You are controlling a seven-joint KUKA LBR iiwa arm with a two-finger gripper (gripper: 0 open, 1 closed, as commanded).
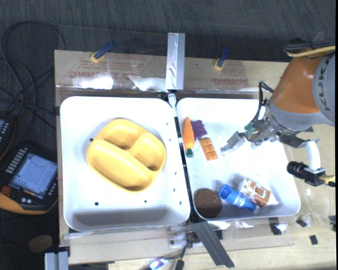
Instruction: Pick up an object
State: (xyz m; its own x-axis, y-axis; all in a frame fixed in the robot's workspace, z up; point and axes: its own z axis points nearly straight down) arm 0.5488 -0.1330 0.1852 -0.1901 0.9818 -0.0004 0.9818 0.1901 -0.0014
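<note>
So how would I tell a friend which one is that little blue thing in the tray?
Start at the right bin, the one the grey and orange arm reaches into, and go to its near edge. There a small blue bottle lies on its side between a brown ball and a small orange and white carton. It is the bin's one bright blue item.
</note>
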